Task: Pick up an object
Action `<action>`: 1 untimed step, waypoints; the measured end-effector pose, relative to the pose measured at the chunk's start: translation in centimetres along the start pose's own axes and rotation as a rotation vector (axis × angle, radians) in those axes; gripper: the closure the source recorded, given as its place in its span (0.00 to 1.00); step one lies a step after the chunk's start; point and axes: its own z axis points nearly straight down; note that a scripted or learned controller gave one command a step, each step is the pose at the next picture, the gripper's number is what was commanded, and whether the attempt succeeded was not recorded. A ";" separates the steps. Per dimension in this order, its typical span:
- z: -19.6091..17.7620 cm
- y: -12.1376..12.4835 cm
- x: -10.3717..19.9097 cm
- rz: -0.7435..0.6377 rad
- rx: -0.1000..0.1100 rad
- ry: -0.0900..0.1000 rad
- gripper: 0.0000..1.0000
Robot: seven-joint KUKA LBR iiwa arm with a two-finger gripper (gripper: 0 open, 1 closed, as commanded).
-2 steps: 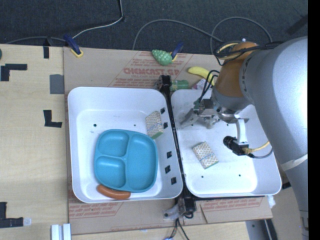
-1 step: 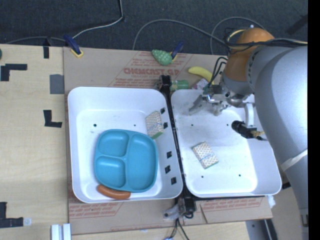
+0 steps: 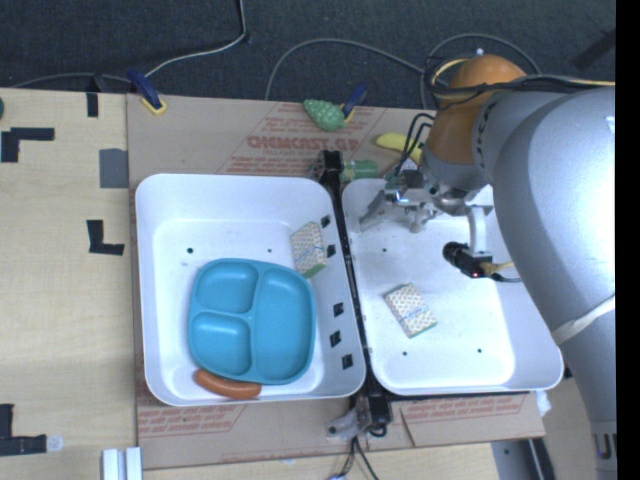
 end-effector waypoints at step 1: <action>0.0 -0.1 0.4 0.001 0.001 -0.002 0.00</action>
